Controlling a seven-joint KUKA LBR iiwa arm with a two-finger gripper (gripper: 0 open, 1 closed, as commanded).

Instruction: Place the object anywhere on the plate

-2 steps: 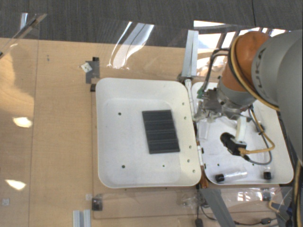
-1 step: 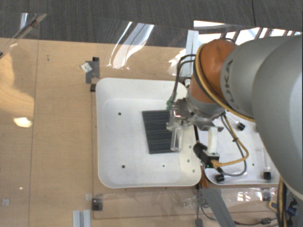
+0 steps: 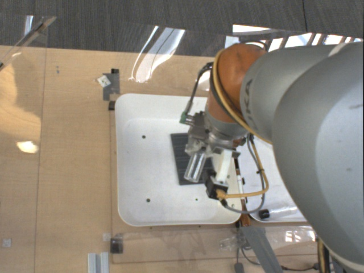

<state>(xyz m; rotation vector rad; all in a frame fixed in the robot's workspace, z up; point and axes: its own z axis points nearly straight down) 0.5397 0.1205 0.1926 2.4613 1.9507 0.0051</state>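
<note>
Where the white bin (image 3: 136, 169) lies, end effector (image 3: 196, 166) hovers over dark ridged plate (image 3: 182, 155)

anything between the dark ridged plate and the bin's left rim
No: in the camera view the stretch from the dark ridged plate to the left rim of the white bin is bare white floor with two small dark dots.
</note>
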